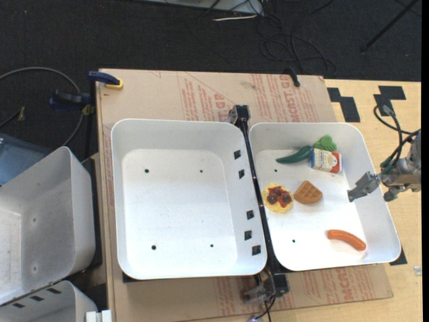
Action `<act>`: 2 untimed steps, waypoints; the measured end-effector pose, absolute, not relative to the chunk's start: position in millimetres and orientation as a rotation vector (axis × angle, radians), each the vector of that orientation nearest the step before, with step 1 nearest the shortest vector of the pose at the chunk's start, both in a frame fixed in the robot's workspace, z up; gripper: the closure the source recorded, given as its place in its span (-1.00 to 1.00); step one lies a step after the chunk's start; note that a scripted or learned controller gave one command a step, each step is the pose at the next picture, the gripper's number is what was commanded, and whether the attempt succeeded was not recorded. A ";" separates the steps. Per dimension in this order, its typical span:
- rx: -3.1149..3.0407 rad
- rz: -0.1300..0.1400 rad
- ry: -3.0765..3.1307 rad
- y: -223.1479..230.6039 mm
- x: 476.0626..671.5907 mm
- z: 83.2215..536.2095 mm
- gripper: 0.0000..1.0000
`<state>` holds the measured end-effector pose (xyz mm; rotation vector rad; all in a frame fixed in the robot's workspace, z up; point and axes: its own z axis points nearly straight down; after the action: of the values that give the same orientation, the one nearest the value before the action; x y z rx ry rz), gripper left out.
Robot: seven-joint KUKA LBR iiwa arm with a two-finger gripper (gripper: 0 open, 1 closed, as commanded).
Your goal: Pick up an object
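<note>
Sausage (346, 239) lies in the right bin (382, 243), nearest my end effector (362, 187), which hovers at the bin's right rim; I cannot tell its state. I judge this the approach: next, descend over it.

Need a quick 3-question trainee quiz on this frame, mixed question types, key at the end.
1. True or false: the waffle lies in the left bin.
2. Which item lies nearest the gripper?
A. green pepper
B. sausage
C. fruit tart
3. Fill in: the small carton sits in the right bin beside the ______ pepper.

Key:
1. False; it lies in the right bin.
2. B
3. green
</note>
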<state>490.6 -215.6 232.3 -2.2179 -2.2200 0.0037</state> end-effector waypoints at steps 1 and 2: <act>-2.222 -0.005 -2.237 -222.5 582.4 318.5 -1.00; -2.213 0.014 -2.201 -215.8 494.8 183.5 -1.00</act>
<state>494.8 -215.8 183.5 -2.2127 -2.2014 0.0140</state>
